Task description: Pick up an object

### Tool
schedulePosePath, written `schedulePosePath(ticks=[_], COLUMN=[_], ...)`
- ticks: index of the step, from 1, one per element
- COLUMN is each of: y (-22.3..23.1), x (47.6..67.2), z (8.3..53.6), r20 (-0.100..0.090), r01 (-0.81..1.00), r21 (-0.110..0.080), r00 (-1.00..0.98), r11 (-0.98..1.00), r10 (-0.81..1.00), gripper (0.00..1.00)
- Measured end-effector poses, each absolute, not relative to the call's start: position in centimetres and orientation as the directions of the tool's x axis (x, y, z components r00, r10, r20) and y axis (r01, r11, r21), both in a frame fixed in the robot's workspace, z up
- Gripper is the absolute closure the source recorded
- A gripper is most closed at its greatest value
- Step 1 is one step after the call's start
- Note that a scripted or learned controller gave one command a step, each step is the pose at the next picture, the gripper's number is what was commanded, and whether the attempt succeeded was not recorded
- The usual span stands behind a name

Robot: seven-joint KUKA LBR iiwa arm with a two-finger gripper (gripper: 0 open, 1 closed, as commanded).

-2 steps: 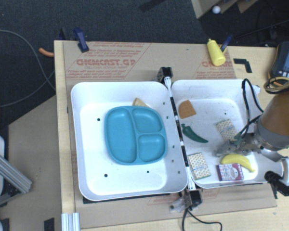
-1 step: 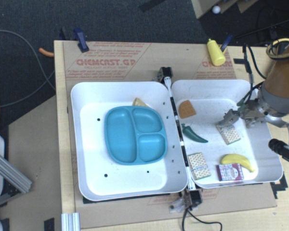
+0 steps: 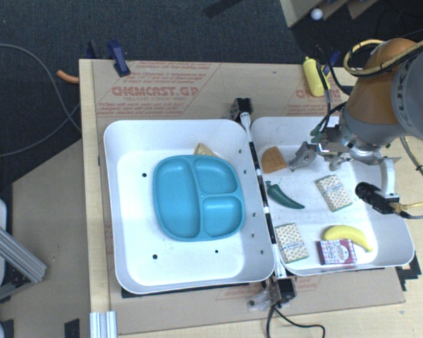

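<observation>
Hand (image 3: 317, 155) over right bin (image 3: 402, 248), fingertips indistinct.

Plate (image 3: 197, 206) in left bin (image 3: 127, 259) (centred)

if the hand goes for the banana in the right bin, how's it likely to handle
The banana is curved and smooth-skinned, so it may rock or pivot when touched and could slip between fingers. It looks small and probably light. It lies against the red packet, so a push would likely shift that packet too.
</observation>
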State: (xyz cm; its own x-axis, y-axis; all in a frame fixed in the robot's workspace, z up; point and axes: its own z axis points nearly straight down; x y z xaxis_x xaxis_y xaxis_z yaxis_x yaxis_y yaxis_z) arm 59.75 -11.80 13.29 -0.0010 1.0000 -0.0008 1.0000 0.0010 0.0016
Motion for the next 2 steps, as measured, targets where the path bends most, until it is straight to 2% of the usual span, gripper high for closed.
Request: schedulePosePath(ticks=[1,2], y=[-19.0,-18.8], x=[55.7,59.6], z=[13.8,12.5], r20=[0.000,-0.001], r01=[1.000,1.000], r21=[-0.002,0.002], r00=[0.001,-0.001], r11=[-0.001,0.001], r10=[1.000,1.000], gripper=[0.00,0.00])
